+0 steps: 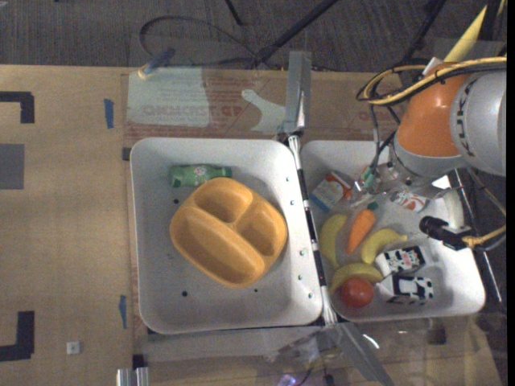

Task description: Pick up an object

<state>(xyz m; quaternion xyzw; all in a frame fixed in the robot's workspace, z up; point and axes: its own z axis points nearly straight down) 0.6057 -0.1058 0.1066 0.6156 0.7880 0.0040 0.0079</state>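
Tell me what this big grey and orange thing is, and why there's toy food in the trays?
That is a robot arm, reaching in from the right. The picture comes from one camera fixed above the bench, looking down at a slant. Two white bins sit side by side. The left bin holds an orange divided plate and a small green packet. The right bin holds toy food: a carrot, bananas, a red tomato, two cow-patterned cartons and a small orange-and-white carton. The robot's job is to pick something up. Its hand is over the right bin's top, near the carrot, and nothing can be seen held in it.
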